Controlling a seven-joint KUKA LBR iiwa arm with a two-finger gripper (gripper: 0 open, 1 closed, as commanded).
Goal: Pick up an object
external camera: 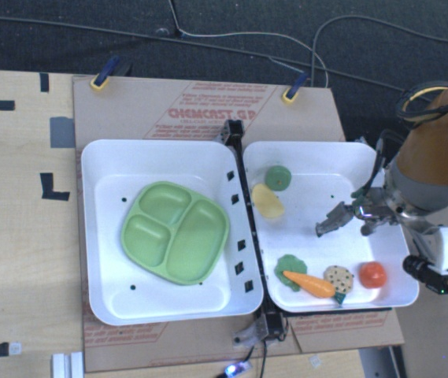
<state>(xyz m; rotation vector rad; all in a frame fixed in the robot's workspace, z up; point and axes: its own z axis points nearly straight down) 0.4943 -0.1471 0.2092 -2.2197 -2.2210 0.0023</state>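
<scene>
The claw (pixel 335 220) hangs over the middle of the right bin (pixel 318 153), nothing between its fingers; whether they are spread or closed cannot be told. To its left lie a pale yellow piece (pixel 268 202) and, just above that, a green ball (pixel 278 178). Below the claw, near the bin's front wall, sit a green leafy piece (pixel 290 264), a carrot (pixel 309 283), a speckled cookie (pixel 338 278) and a red tomato (pixel 373 275). Farther left, the left bin (pixel 98 235) holds a green divided plate (pixel 176 231).
</scene>
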